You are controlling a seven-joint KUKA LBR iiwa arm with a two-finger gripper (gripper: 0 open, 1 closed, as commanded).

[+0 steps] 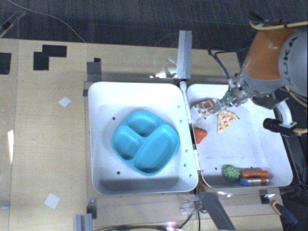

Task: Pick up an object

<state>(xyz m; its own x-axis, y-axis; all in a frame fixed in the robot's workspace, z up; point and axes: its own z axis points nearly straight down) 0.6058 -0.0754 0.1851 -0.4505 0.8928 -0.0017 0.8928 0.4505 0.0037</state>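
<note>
Left bin (98,129): holds a glossy blue plastic divided plate (145,142), three rounded compartments.
Right bin (269,148): small toys scattered.
Gripper (230,99): low over the far part of the right bin; grip state cannot be told.
Nearest items: waffle-textured triangular piece (225,120), patterned clear packet (204,108).
Divider side: orange-red lump (199,135).
Front edge: knobbly green ball (231,173), orange tube (254,173).

Robotics lab w/ plywood bench (43,129), two white bins (103,100), KUKA arm (274,57), loose cables (43,13).
</note>
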